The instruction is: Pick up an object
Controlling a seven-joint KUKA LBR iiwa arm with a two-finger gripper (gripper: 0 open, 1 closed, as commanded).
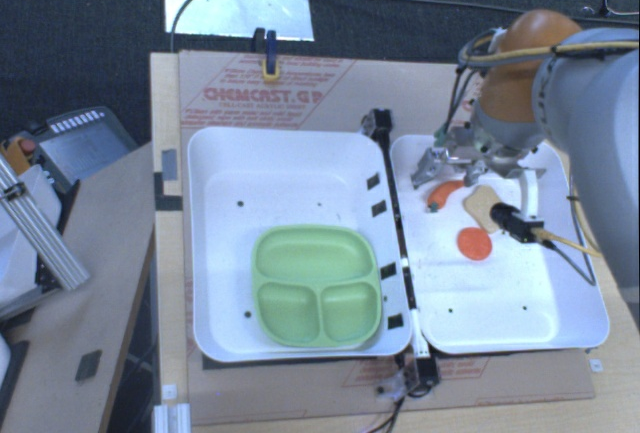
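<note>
Pieces shaped like food lie in the right bin, a shallow white tray with smooth walls and rounded corners. There is an orange carrot-shaped piece, tapered and glossy, a flat tan slice cut like bread, and a round red-orange disc. The carrot-shaped piece and the tan slice sit near each other in the far part of the bin; the disc lies just nearer the camera than the slice.

The gripper, of bare grey metal, hangs low over the far left part of that bin, just above the carrot-shaped piece. Whether it is wide or narrow cannot be told, and nothing can be seen held in it.

The left bin holds a pale green plate with rounded corners and three compartments, lying in its near half.

Both bins rest on a brown cardboard sheet on the bench. Red print on the sheet reads roughly "CHEMCAST GP"; the smaller lines beneath are too fine to read, and the bins cover the rest.
</note>
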